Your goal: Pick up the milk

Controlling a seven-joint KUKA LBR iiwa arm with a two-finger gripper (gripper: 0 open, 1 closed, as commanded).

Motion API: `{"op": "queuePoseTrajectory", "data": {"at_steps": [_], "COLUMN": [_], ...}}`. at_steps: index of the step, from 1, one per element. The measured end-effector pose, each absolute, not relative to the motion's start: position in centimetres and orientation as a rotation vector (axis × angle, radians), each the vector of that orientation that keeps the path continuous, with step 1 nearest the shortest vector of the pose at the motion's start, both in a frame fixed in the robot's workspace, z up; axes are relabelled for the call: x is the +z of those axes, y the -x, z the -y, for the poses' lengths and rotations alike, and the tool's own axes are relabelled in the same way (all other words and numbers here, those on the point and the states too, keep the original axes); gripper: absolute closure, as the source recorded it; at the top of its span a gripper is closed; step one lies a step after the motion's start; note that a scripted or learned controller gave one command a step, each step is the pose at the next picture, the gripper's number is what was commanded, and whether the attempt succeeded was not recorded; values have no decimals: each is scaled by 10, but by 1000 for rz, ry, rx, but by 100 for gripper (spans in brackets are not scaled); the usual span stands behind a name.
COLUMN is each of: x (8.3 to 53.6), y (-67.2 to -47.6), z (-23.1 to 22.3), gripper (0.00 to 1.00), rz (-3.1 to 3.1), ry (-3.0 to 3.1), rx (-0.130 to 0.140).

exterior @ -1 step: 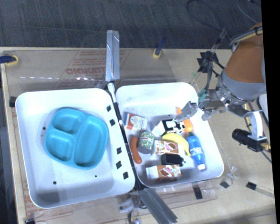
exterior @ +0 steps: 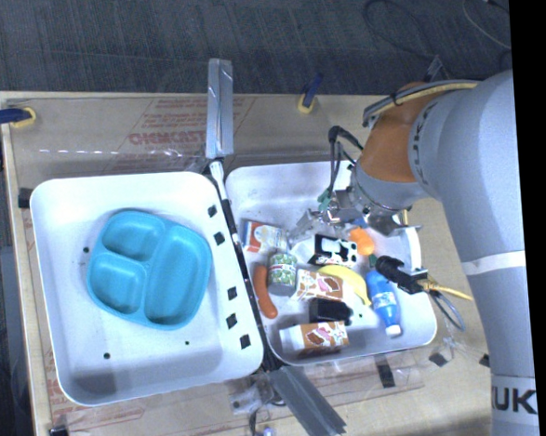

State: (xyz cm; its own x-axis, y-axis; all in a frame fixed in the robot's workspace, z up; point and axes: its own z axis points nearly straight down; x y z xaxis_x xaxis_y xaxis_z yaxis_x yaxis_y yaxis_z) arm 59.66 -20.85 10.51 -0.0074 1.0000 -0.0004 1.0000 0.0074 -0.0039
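The milk (exterior: 334,248), a small white carton with black cow patches, lies among other groceries in the middle of the right bin (exterior: 280,186). My gripper (exterior: 327,214) hangs low in that bin, just beyond the milk's far edge and very close to it. The grey arm with its orange band (exterior: 387,148) comes in from the right above it. I see nothing held in the gripper.
Packed around the milk are an orange ball (exterior: 363,243), a banana (exterior: 344,280), a blue bottle (exterior: 384,302), a brown carton (exterior: 323,335), a green can (exterior: 281,270), a sausage (exterior: 265,292) and a red-and-white carton (exterior: 260,234). The left bin (exterior: 68,348) holds a blue divided tray (exterior: 151,267).
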Motion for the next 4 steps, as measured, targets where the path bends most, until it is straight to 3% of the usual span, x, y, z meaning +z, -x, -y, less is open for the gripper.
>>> {"op": "queuePoseTrajectory", "data": {"at_steps": [1,2,3,4], "x": [116,116,94,104], "y": [-598,-598,-597,-598], "z": [208,208,209,208], "gripper": [100,0,0,100], "rz": [2236,2236,2376,2380], "ry": [2207,2207,2054,2048], "rx": [4,4,1,2]}}
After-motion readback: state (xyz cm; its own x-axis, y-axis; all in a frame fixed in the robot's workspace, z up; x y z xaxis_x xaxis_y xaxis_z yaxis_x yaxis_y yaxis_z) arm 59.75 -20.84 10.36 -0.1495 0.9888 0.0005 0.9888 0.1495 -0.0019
